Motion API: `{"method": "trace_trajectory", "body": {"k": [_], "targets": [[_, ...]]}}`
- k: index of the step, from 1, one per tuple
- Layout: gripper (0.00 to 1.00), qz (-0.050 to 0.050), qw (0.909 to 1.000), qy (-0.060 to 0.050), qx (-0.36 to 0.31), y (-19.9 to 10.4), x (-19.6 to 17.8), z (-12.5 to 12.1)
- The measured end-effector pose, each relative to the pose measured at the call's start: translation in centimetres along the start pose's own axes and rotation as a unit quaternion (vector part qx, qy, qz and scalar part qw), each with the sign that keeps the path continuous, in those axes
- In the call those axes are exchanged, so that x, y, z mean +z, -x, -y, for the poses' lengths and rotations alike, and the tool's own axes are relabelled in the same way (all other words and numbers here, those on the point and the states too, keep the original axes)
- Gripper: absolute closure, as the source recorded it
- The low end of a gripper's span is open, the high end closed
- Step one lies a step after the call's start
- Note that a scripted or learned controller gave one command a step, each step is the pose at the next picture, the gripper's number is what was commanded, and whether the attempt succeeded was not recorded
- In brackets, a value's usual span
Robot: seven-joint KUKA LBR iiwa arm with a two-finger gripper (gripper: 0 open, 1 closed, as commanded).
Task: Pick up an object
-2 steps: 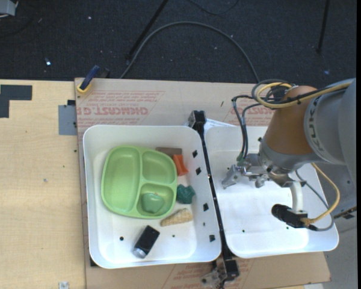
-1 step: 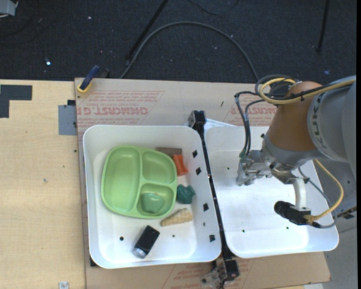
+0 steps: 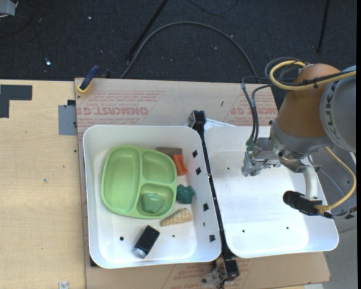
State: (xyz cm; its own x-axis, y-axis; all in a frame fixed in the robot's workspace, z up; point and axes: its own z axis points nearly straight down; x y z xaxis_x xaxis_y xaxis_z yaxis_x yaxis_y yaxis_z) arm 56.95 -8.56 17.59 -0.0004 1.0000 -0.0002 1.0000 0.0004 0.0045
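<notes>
Two white bins sit side by side on the counter (image 3: 30, 179). The left bin (image 3: 93, 221) holds a green plate (image 3: 123, 179); at its three o'clock lie an orange piece (image 3: 180, 164) and a dark green lump (image 3: 185, 193), at five o'clock a tan cone (image 3: 177, 217), and at six o'clock a black block (image 3: 146, 241). The arm's jaws (image 3: 253, 164) hang over the right bin (image 3: 259, 233); I cannot tell whether they are parted or holding anything. Judging by this, no object has been lifted; reaching across and grasping remain.

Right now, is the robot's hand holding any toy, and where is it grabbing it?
Nothing is held. The gripper hangs over the right bin with no object between its fingers. The toys all lie in the left bin.
</notes>
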Motion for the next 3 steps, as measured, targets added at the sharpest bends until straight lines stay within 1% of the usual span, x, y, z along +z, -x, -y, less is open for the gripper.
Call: {"method": "trace_trajectory", "body": {"k": [1,2,3], "targets": [[1.00,0.000,1.0000,0.000,0.001,0.2,-6.3,0.0],[1.00,0.000,1.0000,-0.002,0.001,0.3,-7.9,0.0],[1.00,0.000,1.0000,-0.003,-0.001,-4.8,-6.3,-1.2]]}}
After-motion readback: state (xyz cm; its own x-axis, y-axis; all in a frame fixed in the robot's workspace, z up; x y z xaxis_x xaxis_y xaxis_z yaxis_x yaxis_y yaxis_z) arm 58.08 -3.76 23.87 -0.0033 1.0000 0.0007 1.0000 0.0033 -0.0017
